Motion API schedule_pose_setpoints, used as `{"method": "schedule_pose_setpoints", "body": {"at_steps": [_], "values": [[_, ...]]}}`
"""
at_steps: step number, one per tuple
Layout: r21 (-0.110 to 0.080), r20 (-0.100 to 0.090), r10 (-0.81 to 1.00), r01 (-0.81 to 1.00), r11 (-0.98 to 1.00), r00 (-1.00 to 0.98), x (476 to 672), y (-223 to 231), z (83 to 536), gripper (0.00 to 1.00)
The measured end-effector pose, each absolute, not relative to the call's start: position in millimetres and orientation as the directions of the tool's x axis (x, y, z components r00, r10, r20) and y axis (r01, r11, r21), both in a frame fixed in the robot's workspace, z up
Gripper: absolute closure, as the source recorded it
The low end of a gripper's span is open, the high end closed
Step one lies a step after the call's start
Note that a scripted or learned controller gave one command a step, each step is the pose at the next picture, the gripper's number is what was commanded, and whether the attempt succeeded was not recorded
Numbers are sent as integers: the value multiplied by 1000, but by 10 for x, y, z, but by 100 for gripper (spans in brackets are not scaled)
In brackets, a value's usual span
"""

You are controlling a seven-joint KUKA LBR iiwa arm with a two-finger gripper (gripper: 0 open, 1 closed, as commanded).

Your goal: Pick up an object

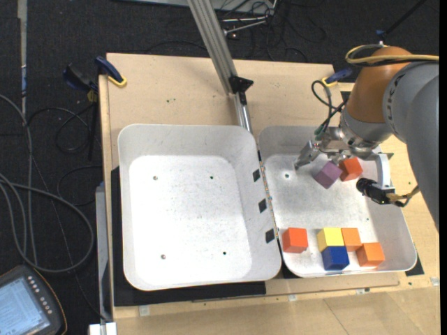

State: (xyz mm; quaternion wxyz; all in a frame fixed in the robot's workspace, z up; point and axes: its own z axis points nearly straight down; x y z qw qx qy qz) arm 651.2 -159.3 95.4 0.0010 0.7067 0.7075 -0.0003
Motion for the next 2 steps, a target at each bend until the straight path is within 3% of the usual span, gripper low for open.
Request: {"method": "schedule_pose_setpoints", "body": {"at_steps": [1, 2], "values": [[5, -2, 1000, 1000, 1, -1, 6521, -1592, 1069, 100], [6, -2, 1000, 1000, -1, 1, 6482, -1626, 1519, 100]]}}
